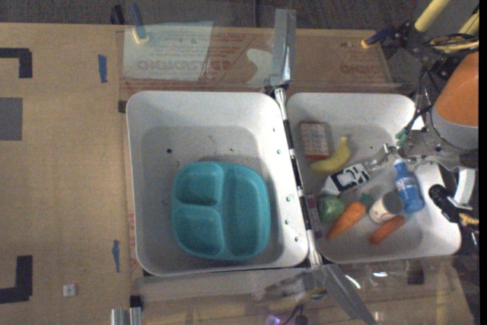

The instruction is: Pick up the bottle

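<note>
In the right bin (365, 106), near its right wall, the bottle (407, 187) lies among the food items, and nothing has lifted it yet. The left bin (152, 118) carries a teal tray (222, 211) with compartments. The arm (463, 99) comes in from the right edge, its orange band above the right bin's far right corner. The gripper (401, 147) hangs just over the far end of the bottle; I cannot tell its state, because that part is dark and small. So, as I judge it, the approach is nearly done, while the grasp and the lift remain.

The bottle is on its side, its long axis running from far to near with a slight lean to the right. The cap end seems to point far, toward the gripper, and the blue base points near. Just left of it are a small cup (386, 207), two carrots (347, 218), a carton (348, 178) and a banana (333, 158).
</note>
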Controlling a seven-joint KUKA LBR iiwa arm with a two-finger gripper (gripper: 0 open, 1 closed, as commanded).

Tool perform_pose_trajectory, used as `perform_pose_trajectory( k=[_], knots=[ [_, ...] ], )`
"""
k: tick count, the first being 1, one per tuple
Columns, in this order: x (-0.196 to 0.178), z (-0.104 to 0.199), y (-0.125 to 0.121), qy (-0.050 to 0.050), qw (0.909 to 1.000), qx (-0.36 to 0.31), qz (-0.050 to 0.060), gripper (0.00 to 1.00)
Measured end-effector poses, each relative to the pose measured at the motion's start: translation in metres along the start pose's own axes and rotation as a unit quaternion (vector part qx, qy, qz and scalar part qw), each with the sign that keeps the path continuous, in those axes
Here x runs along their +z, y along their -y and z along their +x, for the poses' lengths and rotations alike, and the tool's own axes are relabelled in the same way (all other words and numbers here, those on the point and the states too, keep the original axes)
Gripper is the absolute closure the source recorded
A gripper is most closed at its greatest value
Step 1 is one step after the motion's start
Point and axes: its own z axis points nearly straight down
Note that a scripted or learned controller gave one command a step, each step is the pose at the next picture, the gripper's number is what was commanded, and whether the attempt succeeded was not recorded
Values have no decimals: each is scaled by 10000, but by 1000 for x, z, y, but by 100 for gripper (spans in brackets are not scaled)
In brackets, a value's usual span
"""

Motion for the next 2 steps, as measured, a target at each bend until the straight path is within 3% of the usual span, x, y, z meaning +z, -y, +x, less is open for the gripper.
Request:
perform_pose_trajectory(
  k=[1,2],
  knots=[
    [-8,-4,1,33,10000,20,4,100],
    [-139,22,10,64,9997,222,-6,100]
  ],
)
